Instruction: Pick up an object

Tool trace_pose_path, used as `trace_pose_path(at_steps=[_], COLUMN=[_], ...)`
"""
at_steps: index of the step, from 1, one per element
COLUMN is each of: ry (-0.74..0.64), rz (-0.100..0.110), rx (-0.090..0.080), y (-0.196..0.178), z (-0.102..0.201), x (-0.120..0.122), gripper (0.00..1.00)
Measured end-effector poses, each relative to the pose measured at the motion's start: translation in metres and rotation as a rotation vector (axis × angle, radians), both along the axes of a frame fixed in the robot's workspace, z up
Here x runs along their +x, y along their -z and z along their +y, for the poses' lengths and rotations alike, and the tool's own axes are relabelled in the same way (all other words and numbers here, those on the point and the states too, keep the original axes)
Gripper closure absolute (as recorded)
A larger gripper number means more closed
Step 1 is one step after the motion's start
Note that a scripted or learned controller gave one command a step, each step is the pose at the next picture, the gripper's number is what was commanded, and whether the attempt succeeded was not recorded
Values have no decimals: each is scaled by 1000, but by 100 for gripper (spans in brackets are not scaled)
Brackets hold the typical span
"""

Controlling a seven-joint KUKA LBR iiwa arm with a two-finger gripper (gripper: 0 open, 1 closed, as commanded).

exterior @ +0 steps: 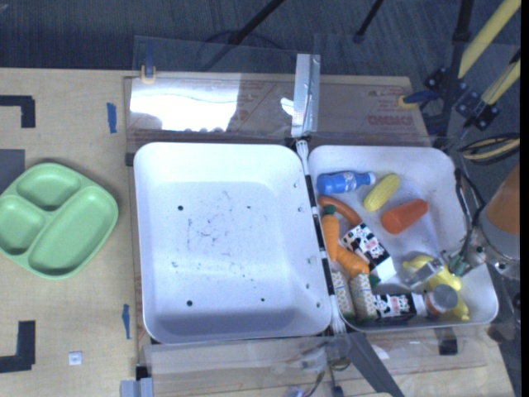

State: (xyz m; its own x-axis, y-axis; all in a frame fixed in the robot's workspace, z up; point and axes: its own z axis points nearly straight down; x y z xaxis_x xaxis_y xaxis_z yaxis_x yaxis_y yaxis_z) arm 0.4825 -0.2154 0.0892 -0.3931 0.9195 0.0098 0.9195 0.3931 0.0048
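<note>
Arm (506,213) low over right bin (438,162), near corner. Fingers (434,273) down among yellow toys (446,284); cannot tell their spread. Carrot (340,246), bottle (345,181) crowd the left wall.

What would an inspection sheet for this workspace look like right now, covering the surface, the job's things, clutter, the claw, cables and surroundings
Surface: wooden bench bearing two white bins, the left bin scuffed with faint marks, the right bin crowded.
Job's things: in the right bin, a blue bottle, a yellow corn cob, an orange-red piece, a carrot and a black-and-white cow-print carton.
Clutter: green divided plate on the bench left of the bins.
Claw: claw low in the right bin's near right corner among yellow items; grip state unclear.
Cables: dark cables along the right bin's right rim.
Surroundings: tripod legs and grey carpet beyond the bench.
</note>
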Motion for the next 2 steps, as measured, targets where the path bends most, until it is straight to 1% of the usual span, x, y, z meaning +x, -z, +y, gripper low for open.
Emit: trace_pose_path(at_steps=[1, 2], ry=[5, 277], rz=[-4, 1], rx=[-6, -11], y=[-10, -132], z=[-3, 69], x=[0, 53], gripper=[100, 100])
